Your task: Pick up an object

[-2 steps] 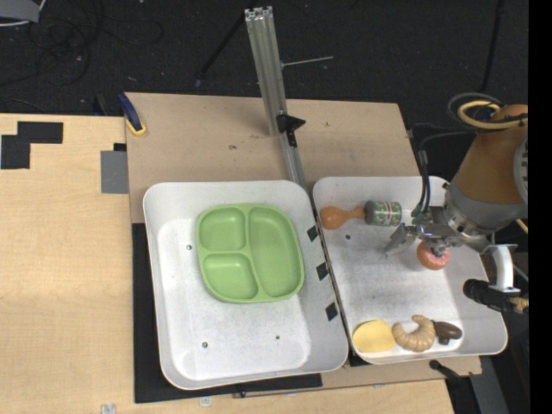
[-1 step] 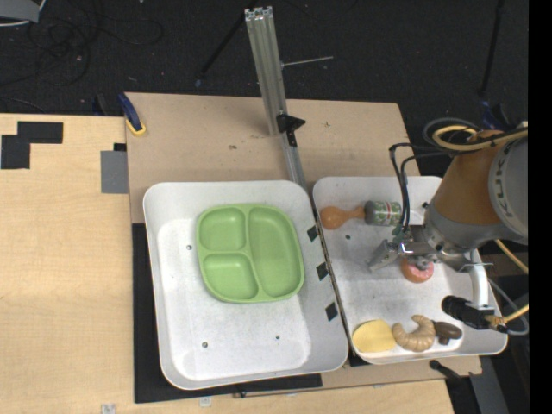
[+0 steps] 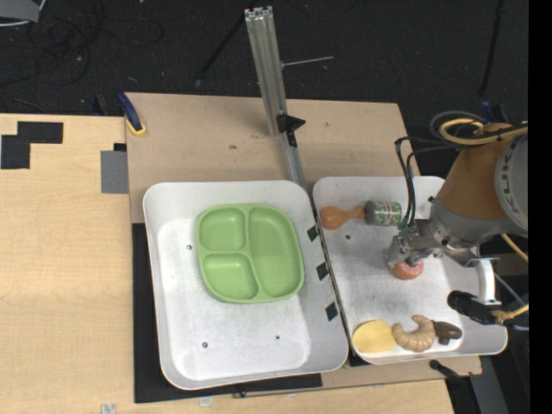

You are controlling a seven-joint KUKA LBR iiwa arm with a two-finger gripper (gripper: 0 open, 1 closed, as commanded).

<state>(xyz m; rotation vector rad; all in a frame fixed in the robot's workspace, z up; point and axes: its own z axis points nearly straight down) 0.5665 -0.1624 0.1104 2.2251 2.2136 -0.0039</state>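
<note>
My gripper (image 3: pixel 405 255) is low in the right bin (image 3: pixel 379 304), pointing down at a small pink-red object (image 3: pixel 409 270) that sits directly under its tip. The gripper's body hides the top of that object. To its upper left lie a small green-labelled can (image 3: pixel 384 211) on its side and an orange pear-shaped piece (image 3: pixel 333 216). At the bin's front edge rest a yellow round item (image 3: pixel 373 337), a tan croissant-like item (image 3: pixel 415 334) and a dark brown piece (image 3: pixel 448 329).
The left bin (image 3: pixel 172 317) holds a green divided plate (image 3: pixel 250 253). A metal post (image 3: pixel 269 76) rises behind the bins. Black clips (image 3: pixel 321 270) sit along the divide between the bins. The arm's orange band (image 3: pixel 470 184) and cables hang over the right bin's far right corner.
</note>
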